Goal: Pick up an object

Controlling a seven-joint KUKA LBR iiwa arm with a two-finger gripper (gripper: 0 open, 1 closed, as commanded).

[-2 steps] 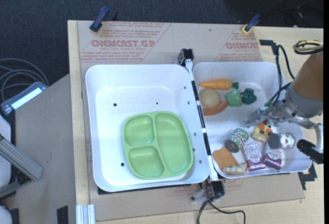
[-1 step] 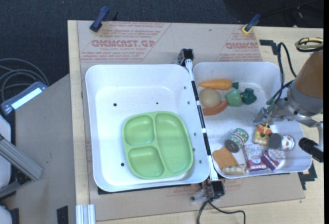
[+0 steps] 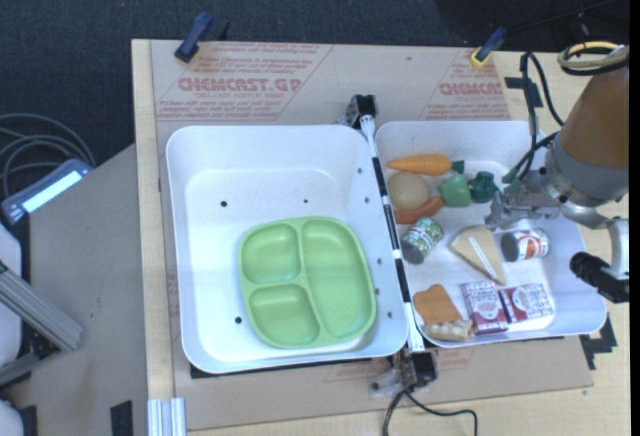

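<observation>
Two white bins sit side by side on the bench. The left bin (image 3: 200, 174) holds a green divided plate (image 3: 305, 281) with three compartments, sitting toward the 5 o'clock part of that bin. The right bin (image 3: 440, 136) is where all the small stuff is.

Running through the right bin: a toy carrot (image 3: 420, 164) lies at about 11 o'clock, with a round tan potato-looking thing (image 3: 408, 190) just below it and an orange-red piece (image 3: 416, 213) tucked under that. A green toy vegetable (image 3: 456, 189) sits just beside the potato at its 3 o'clock. A small can (image 3: 421, 238) with a green label lies at 9 o'clock in the bin. Near the middle there's a pale yellow cheese wedge (image 3: 478, 254), and a little can with a red and white label (image 3: 524, 245) lies on its side at the wedge's 3 o'clock. Down at 6 o'clock are two red and white packets (image 3: 508, 306) side by side, and a brown bread-like piece (image 3: 437, 305) at their 9 o'clock.

The arm (image 3: 600, 124) comes in from 3 o'clock, and the gripper (image 3: 520, 206) is low over the right bin, just above the red and white can (honestly can't tell how the gripper is set, it's too dark and blurry there). I can't see anything held in it.
</observation>
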